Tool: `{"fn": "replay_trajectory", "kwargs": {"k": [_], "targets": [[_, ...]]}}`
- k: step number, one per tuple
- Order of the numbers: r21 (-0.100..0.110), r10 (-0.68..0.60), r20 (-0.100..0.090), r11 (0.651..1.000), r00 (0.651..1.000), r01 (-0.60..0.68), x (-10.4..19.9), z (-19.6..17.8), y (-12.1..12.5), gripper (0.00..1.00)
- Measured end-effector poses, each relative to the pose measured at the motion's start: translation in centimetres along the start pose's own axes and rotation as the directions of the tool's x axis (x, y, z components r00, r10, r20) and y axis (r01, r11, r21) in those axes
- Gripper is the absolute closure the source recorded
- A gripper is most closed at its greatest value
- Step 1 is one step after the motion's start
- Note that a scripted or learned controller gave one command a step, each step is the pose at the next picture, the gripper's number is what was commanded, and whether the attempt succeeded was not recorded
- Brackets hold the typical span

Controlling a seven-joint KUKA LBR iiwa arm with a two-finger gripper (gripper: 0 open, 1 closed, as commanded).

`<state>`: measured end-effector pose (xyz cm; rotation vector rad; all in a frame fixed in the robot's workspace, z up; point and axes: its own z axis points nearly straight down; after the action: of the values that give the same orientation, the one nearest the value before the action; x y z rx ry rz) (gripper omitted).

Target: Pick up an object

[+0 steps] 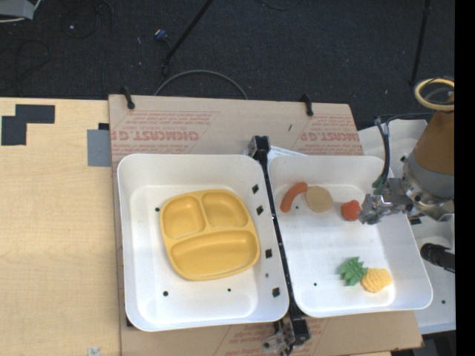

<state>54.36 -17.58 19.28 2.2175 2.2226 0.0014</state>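
The right bin holds an orange-red sausage, a tan round piece, a small red ball-like item and a yellow pineapple with green leaves. My gripper reaches in over the bin's right side, low and just right of the red item, close to it or touching it. Nothing can be seen held in it. The arm's grey body with its orange band rises at the right edge.
A yellow divided plate lies in the left bin. A black divider runs between the bins. Cardboard lies under both bins, with a wooden bench top to the left.
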Motion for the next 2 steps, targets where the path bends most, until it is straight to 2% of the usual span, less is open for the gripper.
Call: {"fn": "replay_trajectory", "kwargs": {"k": [1, 2], "targets": [[-0.001, 0.000, 0.000, 1.000, 1.000, 0.000, -0.1, -5.3, 0.1, 1.00], [0.005, -0.002, -0.003, 1.000, 1.000, 0.002, 4.5, -4.8, 0.2, 1.00]]}}
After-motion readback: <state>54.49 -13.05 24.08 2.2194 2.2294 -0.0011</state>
